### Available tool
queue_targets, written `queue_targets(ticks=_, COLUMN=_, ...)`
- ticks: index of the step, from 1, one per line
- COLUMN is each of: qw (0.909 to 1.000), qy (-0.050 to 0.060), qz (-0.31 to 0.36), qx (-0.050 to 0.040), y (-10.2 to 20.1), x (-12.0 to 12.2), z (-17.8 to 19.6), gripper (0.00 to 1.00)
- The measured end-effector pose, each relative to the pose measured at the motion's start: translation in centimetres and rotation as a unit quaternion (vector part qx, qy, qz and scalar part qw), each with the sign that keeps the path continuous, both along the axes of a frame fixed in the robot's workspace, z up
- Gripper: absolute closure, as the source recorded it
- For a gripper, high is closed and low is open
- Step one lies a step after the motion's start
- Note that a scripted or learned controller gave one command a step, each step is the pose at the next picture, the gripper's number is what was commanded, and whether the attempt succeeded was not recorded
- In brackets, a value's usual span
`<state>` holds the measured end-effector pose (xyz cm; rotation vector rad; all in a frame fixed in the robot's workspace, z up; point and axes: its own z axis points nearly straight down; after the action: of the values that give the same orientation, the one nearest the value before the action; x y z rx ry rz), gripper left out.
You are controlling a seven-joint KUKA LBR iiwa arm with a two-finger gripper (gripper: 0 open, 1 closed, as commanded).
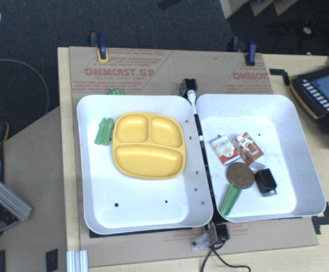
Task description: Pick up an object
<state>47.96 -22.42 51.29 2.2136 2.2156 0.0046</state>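
Looking down on the surface, you have two shallow white bins side by side on a brown board. Your left bin carries a yellow divided plate with three compartments, lying flat toward the bin's upper middle. Just beside the plate's left edge lies a small green ridged piece, close to the plate but apart from it.

Your right bin holds the rest of the candidates. Two small printed packets lie near its middle, side by side. Just below them sits a brown round disc. A green cylinder lies at a slant, its upper end touching or tucked under the disc and its lower end reaching toward the bin's front rim. Just to the right of the disc lies a small black block.

Two blue clamps grip the board's far edge. You cannot tell the end effector's state from this view, and every object rests in its bin.
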Motion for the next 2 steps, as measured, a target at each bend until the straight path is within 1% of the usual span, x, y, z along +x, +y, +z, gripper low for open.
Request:
queue_targets(ticks=1, qw=1.0, qy=0.009, qz=0.0, qx=0.004, y=1.6, x=-0.1, z=-9.0, gripper=1.0)
queue_targets(ticks=2, qw=1.0, qy=0.001, qz=0.0, qx=0.0005, y=1.6, x=0.0, z=-5.0, gripper=1.0)
